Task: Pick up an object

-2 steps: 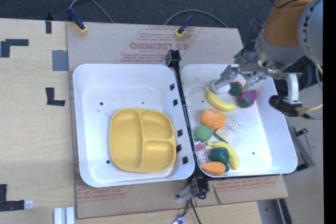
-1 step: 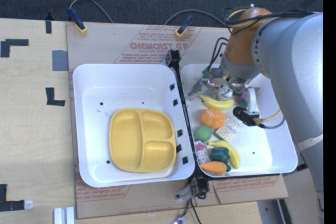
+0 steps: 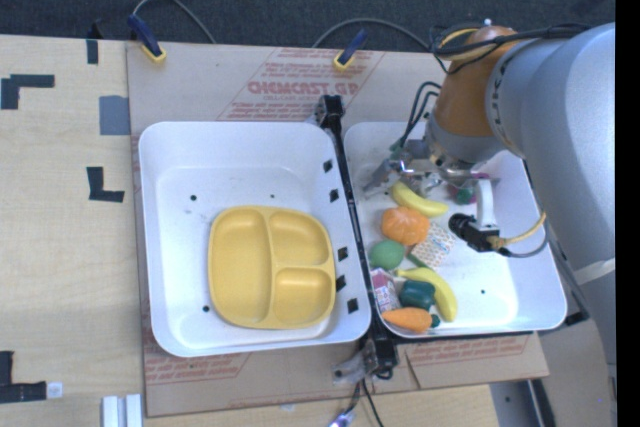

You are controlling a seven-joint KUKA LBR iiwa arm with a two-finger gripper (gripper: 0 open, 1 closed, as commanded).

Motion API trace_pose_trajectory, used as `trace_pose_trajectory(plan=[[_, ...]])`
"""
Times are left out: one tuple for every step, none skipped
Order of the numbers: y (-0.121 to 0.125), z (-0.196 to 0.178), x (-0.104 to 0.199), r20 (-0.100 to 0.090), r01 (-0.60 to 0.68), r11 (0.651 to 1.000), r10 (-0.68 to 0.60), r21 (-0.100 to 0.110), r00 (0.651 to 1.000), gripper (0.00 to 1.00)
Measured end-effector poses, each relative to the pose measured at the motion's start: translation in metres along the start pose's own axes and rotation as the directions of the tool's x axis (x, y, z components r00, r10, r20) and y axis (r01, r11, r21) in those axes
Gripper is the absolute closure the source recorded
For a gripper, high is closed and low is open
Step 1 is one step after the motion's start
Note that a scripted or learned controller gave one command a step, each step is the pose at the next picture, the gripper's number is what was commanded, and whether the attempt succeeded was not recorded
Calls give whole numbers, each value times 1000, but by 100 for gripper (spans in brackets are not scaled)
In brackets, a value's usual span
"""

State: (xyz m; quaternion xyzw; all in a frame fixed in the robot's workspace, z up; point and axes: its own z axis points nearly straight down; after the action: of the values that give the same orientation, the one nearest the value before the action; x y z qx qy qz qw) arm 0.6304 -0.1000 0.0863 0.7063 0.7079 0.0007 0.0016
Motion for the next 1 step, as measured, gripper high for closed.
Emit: trace_pose_trajectory(plan=[[0, -10, 0, 1, 0, 1000, 0, 1, 1000, 100]])
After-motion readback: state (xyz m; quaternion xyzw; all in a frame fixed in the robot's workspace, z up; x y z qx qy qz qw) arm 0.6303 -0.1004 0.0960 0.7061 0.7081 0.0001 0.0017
